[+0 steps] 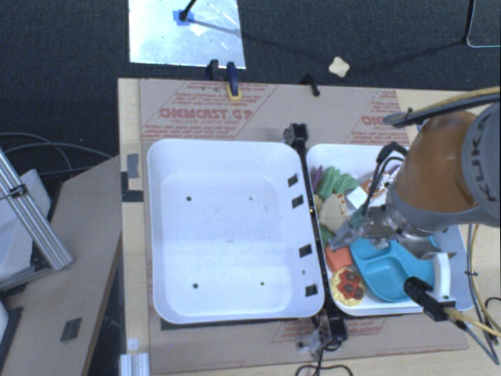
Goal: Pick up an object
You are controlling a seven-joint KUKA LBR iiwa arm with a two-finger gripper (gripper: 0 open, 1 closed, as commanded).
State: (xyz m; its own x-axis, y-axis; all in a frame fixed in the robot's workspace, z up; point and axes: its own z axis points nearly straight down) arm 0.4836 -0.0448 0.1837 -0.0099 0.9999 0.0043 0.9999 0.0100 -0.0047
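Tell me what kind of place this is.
Probably a robotics lab set up for grasping trials. Two shallow white bins, the left bin and the right bin, sit on a bench; the grey and orange arm reaches over toys, and cables trail over dark carpet.

Grey arm (477, 159) with orange band, black cables, metal pincer (344, 237).
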